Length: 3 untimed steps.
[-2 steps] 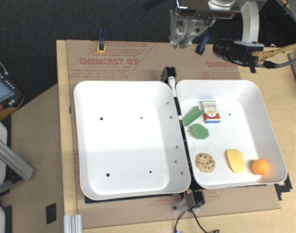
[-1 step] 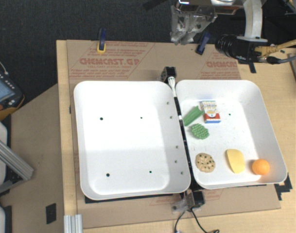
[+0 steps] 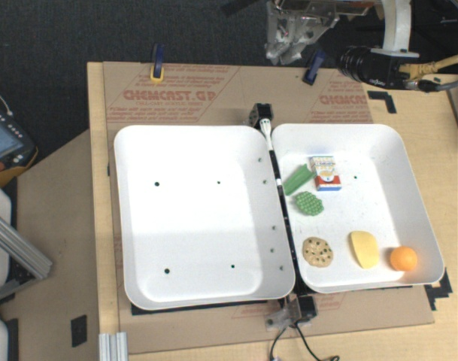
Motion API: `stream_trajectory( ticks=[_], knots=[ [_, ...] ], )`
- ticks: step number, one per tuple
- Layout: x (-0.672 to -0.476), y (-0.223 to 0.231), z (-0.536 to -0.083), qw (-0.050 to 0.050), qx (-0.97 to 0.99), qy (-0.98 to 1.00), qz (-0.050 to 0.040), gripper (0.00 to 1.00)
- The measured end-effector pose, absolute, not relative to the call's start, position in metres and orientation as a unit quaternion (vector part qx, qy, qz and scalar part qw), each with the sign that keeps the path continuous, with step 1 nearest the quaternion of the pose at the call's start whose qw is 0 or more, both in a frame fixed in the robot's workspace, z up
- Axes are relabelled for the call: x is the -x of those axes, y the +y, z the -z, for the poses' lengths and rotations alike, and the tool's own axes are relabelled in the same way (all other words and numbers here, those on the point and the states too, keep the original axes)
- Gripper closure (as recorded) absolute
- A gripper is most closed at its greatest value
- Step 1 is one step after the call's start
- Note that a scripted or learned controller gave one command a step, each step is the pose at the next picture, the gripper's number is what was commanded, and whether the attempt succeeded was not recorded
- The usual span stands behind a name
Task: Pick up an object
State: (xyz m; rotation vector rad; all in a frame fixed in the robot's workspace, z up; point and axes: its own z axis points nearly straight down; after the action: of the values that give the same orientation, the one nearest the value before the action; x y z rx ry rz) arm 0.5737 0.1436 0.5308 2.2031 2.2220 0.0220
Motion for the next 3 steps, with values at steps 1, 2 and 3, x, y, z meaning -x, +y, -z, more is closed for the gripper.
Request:
stream_trajectory(
  ticks=[1, 2, 3],
  knots=[
    [-0.574, 0.144, -0.541, 0.007, -0.704, 0.710, -0.0085, 1.00],
    [-0.574, 0.145, -0.552, 0.009, -0.703, 0.711, -0.0096, 1.00],
    [-0.575, 0.146, -0.563, 0.010, -0.703, 0.711, -0.0112, 1.00]
  ],
)
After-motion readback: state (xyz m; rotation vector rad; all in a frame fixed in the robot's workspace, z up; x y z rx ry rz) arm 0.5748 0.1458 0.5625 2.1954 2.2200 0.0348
